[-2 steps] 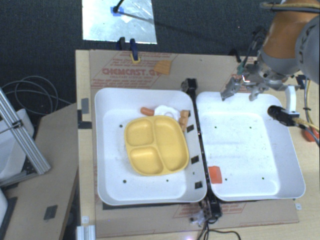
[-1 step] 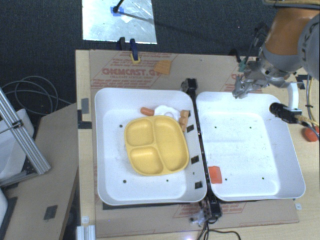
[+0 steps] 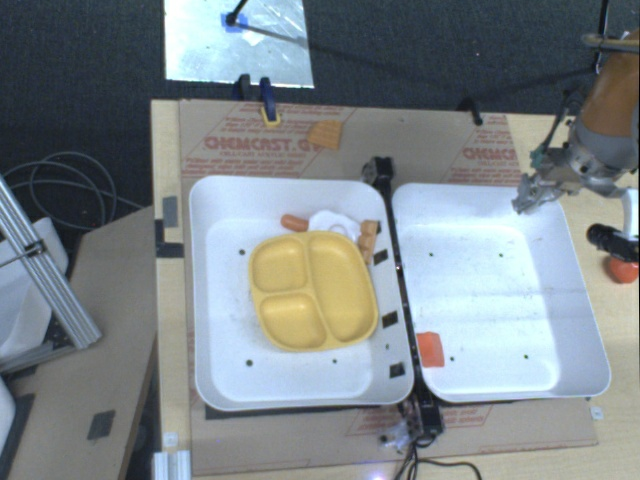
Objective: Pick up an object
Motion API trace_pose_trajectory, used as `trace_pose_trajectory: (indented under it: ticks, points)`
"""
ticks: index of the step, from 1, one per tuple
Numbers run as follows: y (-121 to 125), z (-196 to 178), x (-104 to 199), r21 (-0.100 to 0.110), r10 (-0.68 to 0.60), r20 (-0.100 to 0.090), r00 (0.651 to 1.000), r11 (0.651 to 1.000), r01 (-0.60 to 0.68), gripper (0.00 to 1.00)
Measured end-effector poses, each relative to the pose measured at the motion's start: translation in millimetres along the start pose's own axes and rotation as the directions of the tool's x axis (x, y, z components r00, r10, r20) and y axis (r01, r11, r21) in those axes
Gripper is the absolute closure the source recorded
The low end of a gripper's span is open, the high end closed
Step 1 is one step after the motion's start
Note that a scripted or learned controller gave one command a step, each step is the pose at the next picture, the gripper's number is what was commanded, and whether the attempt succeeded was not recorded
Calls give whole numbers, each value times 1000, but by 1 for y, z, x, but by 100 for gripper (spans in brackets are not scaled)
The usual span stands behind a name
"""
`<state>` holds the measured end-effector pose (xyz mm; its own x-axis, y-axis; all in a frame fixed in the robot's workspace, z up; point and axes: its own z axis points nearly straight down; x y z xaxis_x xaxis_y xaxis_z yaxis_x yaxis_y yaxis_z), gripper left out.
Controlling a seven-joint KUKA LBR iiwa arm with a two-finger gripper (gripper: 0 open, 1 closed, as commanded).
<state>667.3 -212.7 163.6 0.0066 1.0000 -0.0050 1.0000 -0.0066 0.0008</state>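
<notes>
Two white bins side by side. Nearest, lower centre: orange block (image 3: 429,348) in right bin (image 3: 560,298), near-left corner. Left bin (image 3: 215,268): yellow divided tray (image 3: 312,291); behind it orange sausage-shaped piece (image 3: 294,223), white object (image 3: 333,223), tan block (image 3: 368,238). Far, upper right: gripper (image 3: 528,200) above right bin's far-right rim, well apart from orange block; jaw opening cannot tell, nothing visibly held.

"CHEMCAST" on cardboard sheet (image 3: 262,140)
</notes>
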Motion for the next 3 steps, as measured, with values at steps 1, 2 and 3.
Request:
trace_pose_trajectory:
  ticks: [1,2,3]
  points:
    - [-16,-149,4,-17,-8,1,1000,1000,8,100]
    - [-2,-38,105,5,-19,-9,1000,1000,19,100]
    - [-1,-45,98,-2,-10,-5,1000,1000,10,0]
